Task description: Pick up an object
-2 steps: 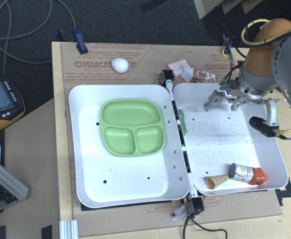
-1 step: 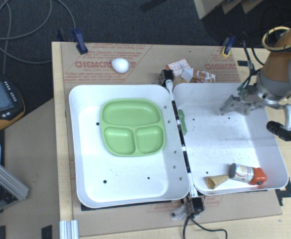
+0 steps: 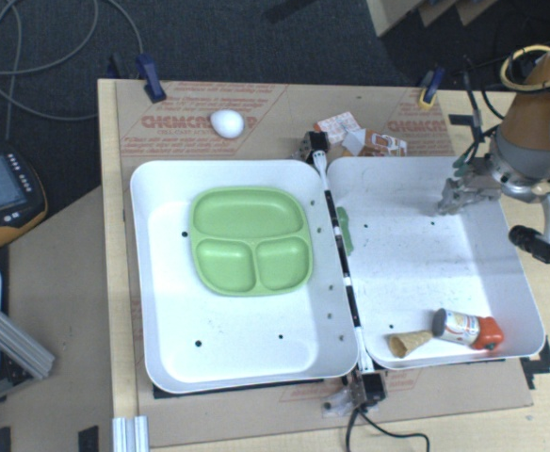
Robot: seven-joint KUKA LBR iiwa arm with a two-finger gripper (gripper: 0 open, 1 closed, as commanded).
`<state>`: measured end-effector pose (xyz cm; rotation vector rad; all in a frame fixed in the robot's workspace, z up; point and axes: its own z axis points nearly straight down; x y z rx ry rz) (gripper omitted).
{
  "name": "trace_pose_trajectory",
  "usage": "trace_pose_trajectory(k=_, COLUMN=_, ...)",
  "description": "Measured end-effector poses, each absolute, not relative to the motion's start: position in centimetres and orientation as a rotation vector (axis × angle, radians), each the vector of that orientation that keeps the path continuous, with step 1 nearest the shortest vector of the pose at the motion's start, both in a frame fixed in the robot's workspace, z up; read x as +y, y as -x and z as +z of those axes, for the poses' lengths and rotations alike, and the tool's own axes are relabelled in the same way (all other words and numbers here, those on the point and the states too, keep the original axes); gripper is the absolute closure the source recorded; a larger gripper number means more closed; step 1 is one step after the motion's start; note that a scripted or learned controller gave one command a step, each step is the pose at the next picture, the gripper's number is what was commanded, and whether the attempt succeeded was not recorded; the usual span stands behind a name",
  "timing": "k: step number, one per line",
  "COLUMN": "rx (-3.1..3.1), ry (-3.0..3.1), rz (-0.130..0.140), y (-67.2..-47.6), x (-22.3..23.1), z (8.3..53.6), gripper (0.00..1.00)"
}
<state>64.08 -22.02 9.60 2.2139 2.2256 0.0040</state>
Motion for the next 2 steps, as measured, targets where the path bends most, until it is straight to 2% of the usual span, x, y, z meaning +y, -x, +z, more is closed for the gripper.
trace_pose_trajectory(k=1, rx=2.223, ry=-2.222, rz=0.001, y=-55.01, x=-16.29, z=15.39, gripper=1.00)
trace_pose_trajectory(k=2, rx=2.223, ry=-2.223, rz=-0.001, y=-54.94, x=-16.33, z=15.31, gripper=0.00)
